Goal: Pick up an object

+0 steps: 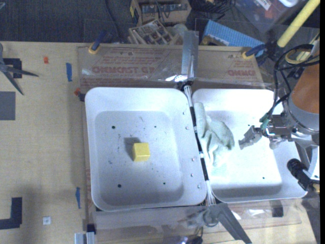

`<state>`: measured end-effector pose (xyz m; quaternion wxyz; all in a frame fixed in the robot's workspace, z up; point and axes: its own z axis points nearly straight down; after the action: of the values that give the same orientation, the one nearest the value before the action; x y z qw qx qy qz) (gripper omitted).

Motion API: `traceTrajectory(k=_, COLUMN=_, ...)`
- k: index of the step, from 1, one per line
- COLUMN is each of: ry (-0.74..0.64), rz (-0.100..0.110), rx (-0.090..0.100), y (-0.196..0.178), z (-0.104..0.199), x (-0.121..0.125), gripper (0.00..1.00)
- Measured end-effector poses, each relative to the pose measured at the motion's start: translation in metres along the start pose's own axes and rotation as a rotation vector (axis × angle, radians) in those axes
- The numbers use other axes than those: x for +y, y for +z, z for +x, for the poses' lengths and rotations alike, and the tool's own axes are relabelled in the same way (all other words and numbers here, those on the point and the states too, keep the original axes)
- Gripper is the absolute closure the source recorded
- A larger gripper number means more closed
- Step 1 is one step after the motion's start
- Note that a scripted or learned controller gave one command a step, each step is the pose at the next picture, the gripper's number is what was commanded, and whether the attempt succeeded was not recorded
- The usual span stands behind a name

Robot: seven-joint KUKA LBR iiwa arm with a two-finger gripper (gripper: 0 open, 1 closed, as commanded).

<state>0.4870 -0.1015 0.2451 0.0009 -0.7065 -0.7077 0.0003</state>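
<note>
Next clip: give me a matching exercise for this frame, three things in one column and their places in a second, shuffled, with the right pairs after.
Things:
1. yellow block
2. pale green cloth
3. claw

Places:
A. above the right bin, to the right of the cloth
B. on the floor of the left bin, near its middle
C. in the right bin, along its left wall

Pairs: 1-B, 2-C, 3-A

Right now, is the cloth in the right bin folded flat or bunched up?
Bunched up. The pale green cloth lies crumpled in uneven folds against the right bin's left wall, apart from the gripper.
</note>
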Motion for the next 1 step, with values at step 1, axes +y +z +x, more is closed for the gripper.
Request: traceTrajectory(k=1, ry=0.0, rz=0.0, rx=0.0, y=0.0, z=0.0, x=0.0, gripper=0.0)
